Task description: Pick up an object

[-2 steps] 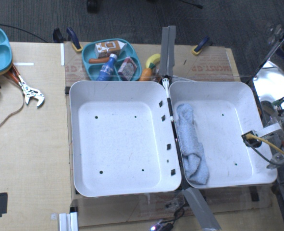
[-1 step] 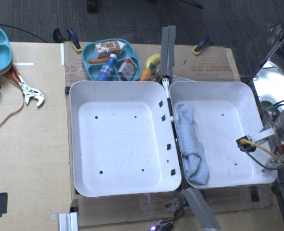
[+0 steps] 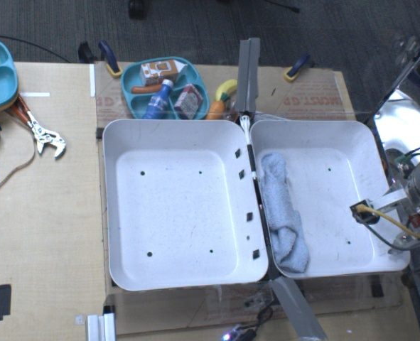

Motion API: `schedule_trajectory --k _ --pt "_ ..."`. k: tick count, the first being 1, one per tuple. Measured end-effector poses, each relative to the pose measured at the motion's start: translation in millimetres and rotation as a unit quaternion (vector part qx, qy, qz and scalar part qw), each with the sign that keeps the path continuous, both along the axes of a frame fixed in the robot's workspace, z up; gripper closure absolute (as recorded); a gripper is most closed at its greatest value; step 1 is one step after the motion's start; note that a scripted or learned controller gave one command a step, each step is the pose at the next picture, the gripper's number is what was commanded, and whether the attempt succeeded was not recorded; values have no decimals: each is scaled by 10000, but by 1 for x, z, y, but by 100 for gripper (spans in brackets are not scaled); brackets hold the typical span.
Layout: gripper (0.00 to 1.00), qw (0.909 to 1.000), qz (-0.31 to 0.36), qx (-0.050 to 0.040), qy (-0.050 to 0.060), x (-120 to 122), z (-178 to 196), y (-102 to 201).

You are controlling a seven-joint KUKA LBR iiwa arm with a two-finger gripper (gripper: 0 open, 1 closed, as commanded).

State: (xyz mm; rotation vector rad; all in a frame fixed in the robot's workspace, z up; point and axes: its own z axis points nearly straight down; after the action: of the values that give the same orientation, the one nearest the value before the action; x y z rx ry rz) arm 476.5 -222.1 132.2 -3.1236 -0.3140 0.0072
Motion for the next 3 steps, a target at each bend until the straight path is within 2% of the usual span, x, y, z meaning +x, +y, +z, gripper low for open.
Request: schedule_trajectory --k 3 --pt "0 10000 90 2 2 0 -1 1"
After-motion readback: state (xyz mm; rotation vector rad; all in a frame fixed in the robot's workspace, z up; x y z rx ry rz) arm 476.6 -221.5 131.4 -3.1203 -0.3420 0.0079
